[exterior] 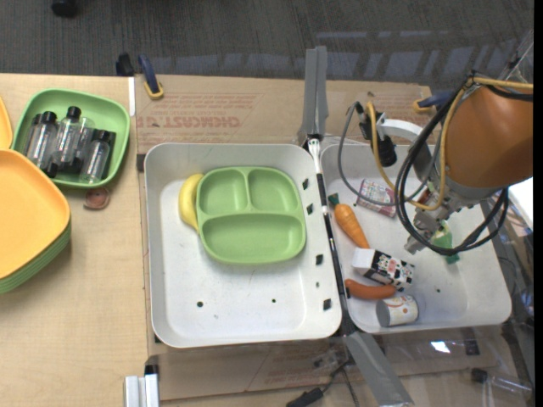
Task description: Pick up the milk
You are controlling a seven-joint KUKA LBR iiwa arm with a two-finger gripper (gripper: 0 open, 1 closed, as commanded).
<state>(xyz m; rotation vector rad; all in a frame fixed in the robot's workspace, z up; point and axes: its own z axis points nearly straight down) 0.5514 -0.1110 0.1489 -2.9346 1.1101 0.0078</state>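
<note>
While cardboard reads mirrored "CHEWCUZT", milk label w/ cow spots illegible.

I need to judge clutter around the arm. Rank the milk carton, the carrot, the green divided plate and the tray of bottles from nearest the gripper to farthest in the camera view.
1. Milk carton, right bin, just left of and below the gripper.
2. Carrot, right bin, near its left wall.
3. Green divided plate, left bin.
4. Tray of bottles, on the bench at far left.

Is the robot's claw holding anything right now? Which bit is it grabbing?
I cannot tell. The gripper hangs over the right bin, by something green. The milk lies apart from it, beside the carrot.
</note>
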